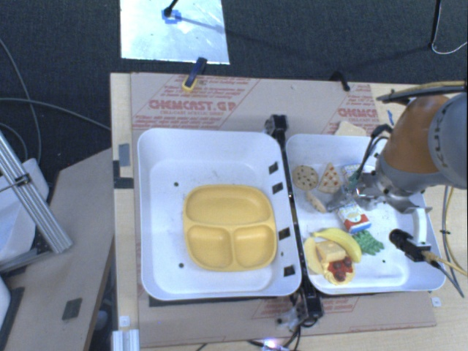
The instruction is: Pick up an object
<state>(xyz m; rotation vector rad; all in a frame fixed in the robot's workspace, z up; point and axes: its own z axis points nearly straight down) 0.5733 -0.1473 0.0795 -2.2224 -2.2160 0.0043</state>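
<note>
gripper (349, 196) low in the right bin (398, 275), among the toy food; cannot tell if fingers released or clenched. cookie (304, 175) and pizza slice (330, 178) just left of it, small carton (356, 221) just below, banana (340, 241) nearer the front. yellow divided plate (229, 226) in the left bin (161, 159).

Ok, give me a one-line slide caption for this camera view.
Gripper low in the right bin among toy food, near the banana; yellow divided tray in the left bin.
</note>
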